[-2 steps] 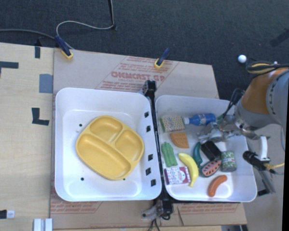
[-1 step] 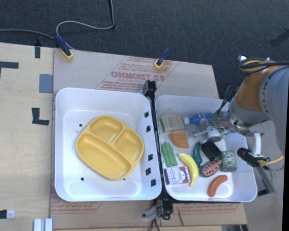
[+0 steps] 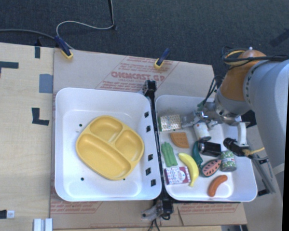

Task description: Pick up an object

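Gripper [image 3: 202, 121] hung low over the back of the right bin [image 3: 249, 190]; whether it was wide or narrow could not be told.

Nothing showed between its tips. Items lay in the right bin: a speckled packet [image 3: 170, 122] at the back left, a brown wafer [image 3: 180, 139] beside it, a green pod [image 3: 169, 154], a banana [image 3: 190, 167], a pink carton [image 3: 176, 175], a watermelon slice [image 3: 211, 167], a small can [image 3: 227, 161] and a sausage [image 3: 216, 185] at the front. A yellow divided plate [image 3: 109, 147] sat in the left bin [image 3: 64, 181].
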Robot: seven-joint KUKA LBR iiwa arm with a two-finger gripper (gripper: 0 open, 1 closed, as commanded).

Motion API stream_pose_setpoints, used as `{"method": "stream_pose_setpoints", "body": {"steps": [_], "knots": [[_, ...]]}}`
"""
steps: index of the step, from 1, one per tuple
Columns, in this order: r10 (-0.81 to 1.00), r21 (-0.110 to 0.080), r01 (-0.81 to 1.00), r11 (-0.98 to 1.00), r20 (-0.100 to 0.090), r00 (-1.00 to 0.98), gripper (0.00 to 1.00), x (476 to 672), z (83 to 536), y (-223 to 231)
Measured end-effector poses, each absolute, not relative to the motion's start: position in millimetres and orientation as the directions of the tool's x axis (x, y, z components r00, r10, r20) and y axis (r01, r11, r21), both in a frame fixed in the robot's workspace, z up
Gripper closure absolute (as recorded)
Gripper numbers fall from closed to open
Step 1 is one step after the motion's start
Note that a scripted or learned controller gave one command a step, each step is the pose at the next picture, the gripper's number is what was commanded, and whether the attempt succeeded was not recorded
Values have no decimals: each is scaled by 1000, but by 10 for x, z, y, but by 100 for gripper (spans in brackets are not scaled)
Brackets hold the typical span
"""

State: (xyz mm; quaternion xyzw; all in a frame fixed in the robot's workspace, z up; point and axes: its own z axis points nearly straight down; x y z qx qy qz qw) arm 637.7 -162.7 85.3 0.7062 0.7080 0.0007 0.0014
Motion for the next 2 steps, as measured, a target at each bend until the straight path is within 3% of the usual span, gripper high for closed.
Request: {"method": "stream_pose_setpoints", "body": {"steps": [1, 2], "knots": [[1000, 2, 1000, 0, -3, 0, 0, 6060, 858, -1451], [1000, 3, 1000, 2, -3, -2, 100, 6068, 966, -1446]]}}
